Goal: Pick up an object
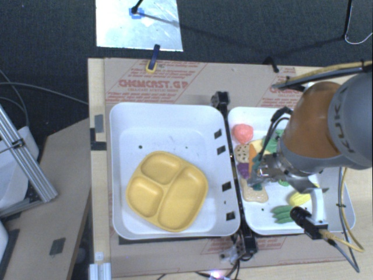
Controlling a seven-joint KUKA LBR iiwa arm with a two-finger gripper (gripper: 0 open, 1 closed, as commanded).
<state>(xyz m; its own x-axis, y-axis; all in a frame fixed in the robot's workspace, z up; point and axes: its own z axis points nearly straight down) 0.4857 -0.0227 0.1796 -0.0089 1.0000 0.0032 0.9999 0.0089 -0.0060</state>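
Observation:
The right bin (256,223) holds several small toy foods. Among them are a pink ball (243,132), a round waffle-like cracker (241,153), a yellow wedge (255,151), a purple piece (244,169), a tan slice (255,193), a green pod (282,213) and a yellow piece (299,199). My gripper (260,176) hangs low over the left half of this bin, just above the tan slice and next to the purple piece. The bulky grey and orange wrist (315,130) hides the middle and right of the bin.
The left bin (169,118) carries a yellow divided plate (167,191). A black hinge strip (228,156) runs between the two bins. Cardboard lies under both, and a metal frame (23,156) stands at the far left.

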